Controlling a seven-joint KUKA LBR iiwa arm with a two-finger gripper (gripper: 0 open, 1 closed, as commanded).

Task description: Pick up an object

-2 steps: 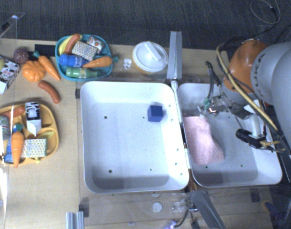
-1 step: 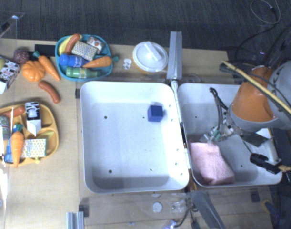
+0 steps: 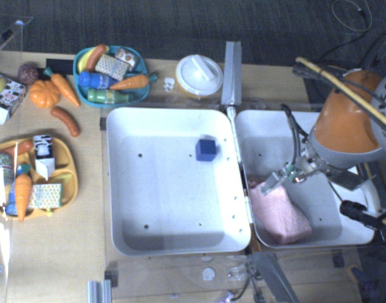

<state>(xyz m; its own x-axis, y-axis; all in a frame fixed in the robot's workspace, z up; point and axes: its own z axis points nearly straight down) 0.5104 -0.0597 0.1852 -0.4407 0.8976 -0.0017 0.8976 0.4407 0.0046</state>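
No text, label, brand, number or sign can be read anywhere. Several small packages carry printing, but it is too small and blurred to make out: the patterned boxes (image 3: 108, 66) in the blue bowl (image 3: 142, 92) at 11 o'clock, the black-and-white carton (image 3: 10, 93) at the table's (image 3: 85, 169) 10 o'clock edge, and the carton (image 3: 44, 156) and speckled box (image 3: 46, 196) on the yellow plate (image 3: 69, 191) at 9 o'clock. The blue cube (image 3: 206, 149) in the left bin (image 3: 117, 232) shows plain faces.
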